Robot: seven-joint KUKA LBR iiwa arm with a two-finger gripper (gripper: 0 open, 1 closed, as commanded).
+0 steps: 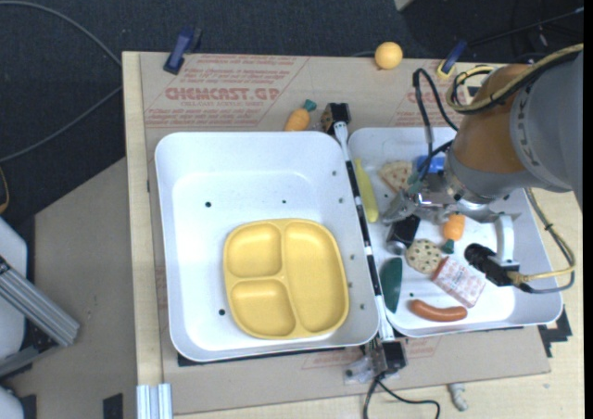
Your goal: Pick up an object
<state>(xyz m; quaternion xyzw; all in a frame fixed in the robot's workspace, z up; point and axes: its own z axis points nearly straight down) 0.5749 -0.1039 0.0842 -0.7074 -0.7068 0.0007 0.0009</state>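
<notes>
Hovering over the right bin (528,311), the gripper (414,207) sits just above a cookie (425,255) — grip state indeterminable.

- The pincer (414,207) tips are buried in clutter, can't make out how they sit.
- The arm (528,130) runs off the right edge and covers the right bin's (519,311) far corner behind the pincer.
- Small dark thing (401,233) right under the pincer, too murky to identify.
</notes>
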